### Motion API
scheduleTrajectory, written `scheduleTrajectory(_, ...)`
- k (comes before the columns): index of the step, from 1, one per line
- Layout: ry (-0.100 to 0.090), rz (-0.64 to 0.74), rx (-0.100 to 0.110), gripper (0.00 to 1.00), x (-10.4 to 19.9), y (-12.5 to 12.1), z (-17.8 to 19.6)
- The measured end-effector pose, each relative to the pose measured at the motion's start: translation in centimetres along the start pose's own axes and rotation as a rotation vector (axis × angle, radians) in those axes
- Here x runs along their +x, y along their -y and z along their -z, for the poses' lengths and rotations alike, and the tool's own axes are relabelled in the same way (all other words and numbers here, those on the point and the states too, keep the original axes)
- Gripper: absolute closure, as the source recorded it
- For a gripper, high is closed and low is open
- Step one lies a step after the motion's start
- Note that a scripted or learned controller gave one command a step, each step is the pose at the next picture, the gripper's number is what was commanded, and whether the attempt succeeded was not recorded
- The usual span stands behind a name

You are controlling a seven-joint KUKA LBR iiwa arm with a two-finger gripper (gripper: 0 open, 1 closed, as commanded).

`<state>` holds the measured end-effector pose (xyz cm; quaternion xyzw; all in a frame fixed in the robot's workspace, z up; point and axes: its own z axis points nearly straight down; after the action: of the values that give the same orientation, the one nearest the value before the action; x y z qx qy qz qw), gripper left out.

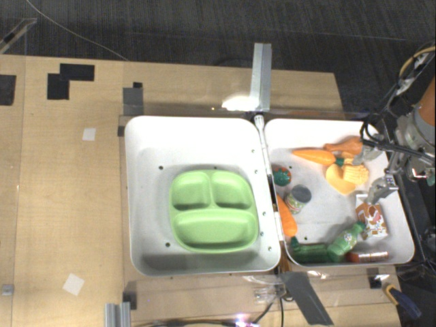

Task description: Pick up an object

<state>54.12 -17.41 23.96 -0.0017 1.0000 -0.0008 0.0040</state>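
**A:** Where does the arm stand right now?

**B:** At the right edge of the frame, over the right bin [407, 247]. The jaws [379, 191] hang low beside a small red-and-white packet [372, 221] and just right of the yellow toy [346, 176]. I cannot tell whether they are spread or pressed together; the metal parts blur into each other there. Nothing visibly sits between them.

**A:** So what should it go for?

**B:** Anything in that bin counts. The packet lies nearest, just below the jaws, but it lies flat, so I judge it a slippery grab. The yellow toy looks bulkier and easier to pinch across its width.

**A:** And the clutter?

**B:** The orange carrot-shaped toy [315, 156] touches the yellow one at upper left, so come straight down to avoid nudging both. The green bottle [345, 242] along the lower edge sits close to the bin wall, awkward for the fingers.

**A:** The left bin?

**B:** It has the green divided plate [214, 210] in it, well apart from the arm. I would leave it.
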Motion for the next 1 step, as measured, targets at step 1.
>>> scheduleTrajectory(1, 0.009, -0.022, 0.003, 0.0, 4.27, 1.6, -13.93)
